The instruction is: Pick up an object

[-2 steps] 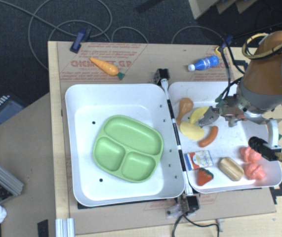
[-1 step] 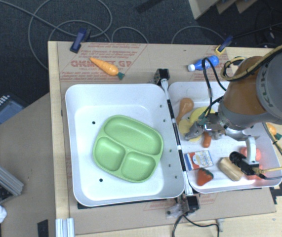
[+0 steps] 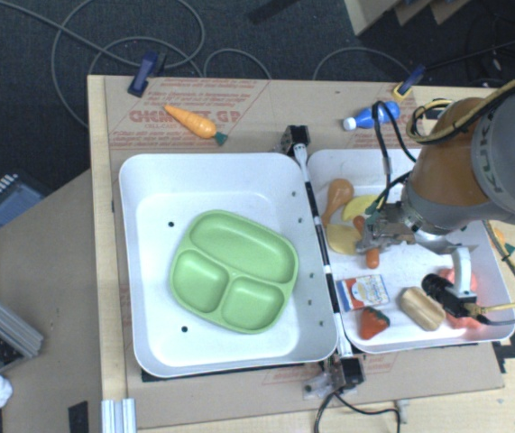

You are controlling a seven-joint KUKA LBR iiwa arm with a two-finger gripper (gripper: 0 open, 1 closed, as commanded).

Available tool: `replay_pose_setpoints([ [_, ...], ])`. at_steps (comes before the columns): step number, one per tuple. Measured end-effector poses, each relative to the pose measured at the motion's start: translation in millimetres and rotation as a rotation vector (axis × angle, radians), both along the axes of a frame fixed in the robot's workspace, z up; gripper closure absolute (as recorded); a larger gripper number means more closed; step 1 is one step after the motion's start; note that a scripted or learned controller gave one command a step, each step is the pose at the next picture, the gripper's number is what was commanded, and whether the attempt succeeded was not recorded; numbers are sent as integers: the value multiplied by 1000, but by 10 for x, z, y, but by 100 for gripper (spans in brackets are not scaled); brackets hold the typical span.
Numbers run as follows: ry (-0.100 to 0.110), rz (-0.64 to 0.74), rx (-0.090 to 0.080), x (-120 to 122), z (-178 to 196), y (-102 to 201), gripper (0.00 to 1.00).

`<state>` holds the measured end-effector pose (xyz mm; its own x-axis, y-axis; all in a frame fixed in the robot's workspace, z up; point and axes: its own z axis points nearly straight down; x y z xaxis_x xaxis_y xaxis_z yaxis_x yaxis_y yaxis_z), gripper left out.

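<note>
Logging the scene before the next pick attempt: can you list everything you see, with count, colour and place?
Bins: 2, white, side by side on the bench.
Divided plate: 1, green, left bin.
Toy carrot: 1, orange, on the bench above the left bin.
Small card: 1, white with red and blue, right bin.
Strawberry toy: 1, red, right bin's near edge.
Bread-like block: 1, tan, right bin.
Arm: 1, grey and orange, over the right bin.
Gripper: 1, low in the right bin.

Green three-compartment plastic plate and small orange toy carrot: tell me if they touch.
Apart. The camera view shows the green three-compartment plastic plate inside the left white bin, the small orange toy carrot outside it on the cardboard.
</note>
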<state>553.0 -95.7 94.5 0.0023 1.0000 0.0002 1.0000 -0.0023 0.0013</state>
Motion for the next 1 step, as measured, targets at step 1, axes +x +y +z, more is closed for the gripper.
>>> replay_pose_setpoints([
  [1,0,3,1,312,905,811,100],
])
